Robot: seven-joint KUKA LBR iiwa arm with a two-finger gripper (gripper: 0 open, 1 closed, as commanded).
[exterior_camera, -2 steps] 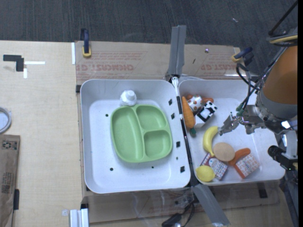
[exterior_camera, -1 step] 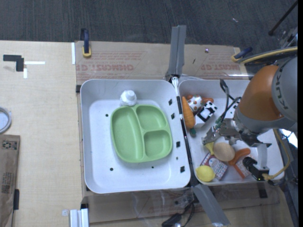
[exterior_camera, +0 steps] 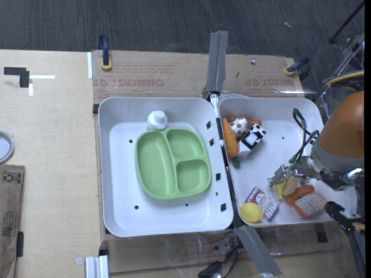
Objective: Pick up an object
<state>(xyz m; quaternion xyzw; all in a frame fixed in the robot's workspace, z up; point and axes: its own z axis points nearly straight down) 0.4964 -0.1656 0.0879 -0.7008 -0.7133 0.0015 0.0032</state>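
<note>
My gripper [exterior_camera: 283,176] is low in the right bin [exterior_camera: 278,110], near its right side, under the grey wrist and orange band. It hovers right over a yellow piece [exterior_camera: 289,186] and an orange piece [exterior_camera: 299,192], next to a red patterned packet [exterior_camera: 311,204]. A small printed card [exterior_camera: 265,203] and a yellow lemon [exterior_camera: 251,212] lie at the bin's front. An orange carrot [exterior_camera: 231,141], a black and white cow toy [exterior_camera: 253,136] and a red and white toy [exterior_camera: 236,123] sit at its far left.
The left bin [exterior_camera: 113,172] holds a green divided plate [exterior_camera: 173,162] and a small white object [exterior_camera: 156,119]. A grey divider bar [exterior_camera: 217,59] stands between the bins at the back. A tape roll [exterior_camera: 3,147] lies on the bench at the far left.
</note>
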